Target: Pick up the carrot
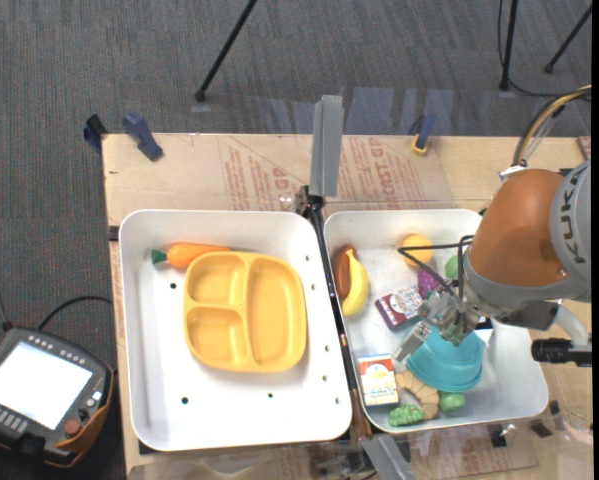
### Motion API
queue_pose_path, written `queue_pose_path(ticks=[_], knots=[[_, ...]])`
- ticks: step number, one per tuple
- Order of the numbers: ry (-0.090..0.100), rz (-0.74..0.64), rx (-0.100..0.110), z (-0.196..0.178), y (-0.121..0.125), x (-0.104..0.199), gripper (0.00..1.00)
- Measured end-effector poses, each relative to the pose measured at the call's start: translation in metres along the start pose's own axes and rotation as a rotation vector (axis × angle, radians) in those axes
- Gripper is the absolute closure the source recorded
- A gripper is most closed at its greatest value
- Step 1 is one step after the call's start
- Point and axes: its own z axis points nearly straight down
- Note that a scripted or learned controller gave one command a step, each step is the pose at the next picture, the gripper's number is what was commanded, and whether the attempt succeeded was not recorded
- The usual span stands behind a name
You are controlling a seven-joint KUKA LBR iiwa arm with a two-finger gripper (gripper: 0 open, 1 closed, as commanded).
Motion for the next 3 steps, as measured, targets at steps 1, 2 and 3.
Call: queue_pose_path(ticks=[1, 2, 3], knots=[[0.001, -0.007, 0.001, -0.009, 0.001, 0.0, 1.0], [-0.011, 0.144, -0.006, -0.165, -0.037, -0.027, 1.0], [0.0, 0.142, 0.001, -0.159, -0.037, -0.025, 0.0]])
